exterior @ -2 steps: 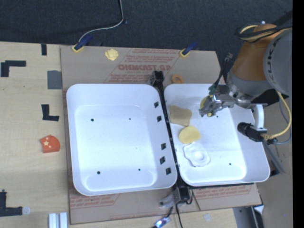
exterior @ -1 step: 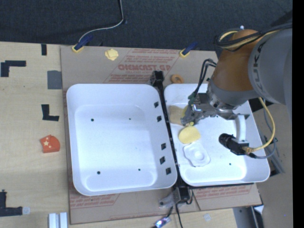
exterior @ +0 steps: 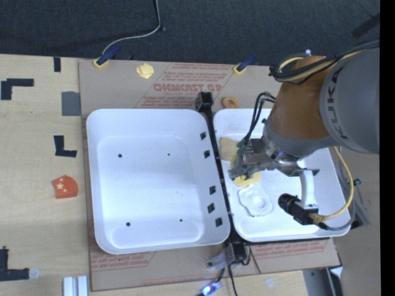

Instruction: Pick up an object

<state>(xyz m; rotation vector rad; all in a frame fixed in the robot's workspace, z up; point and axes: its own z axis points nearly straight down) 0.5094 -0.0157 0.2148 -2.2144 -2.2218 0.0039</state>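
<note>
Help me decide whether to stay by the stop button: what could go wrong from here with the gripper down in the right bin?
1. The gripper sits low over a yellow object with a tan object and a white object close by; it may nudge those or close on nothing.
2. It works near the divider between the bins, so a finger could catch that edge.
3. The black cable hangs near the wrist and might snag.

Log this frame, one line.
gripper: low in right bin | over yellow object | grasp: unconfirmed | left bin: untouched
</note>
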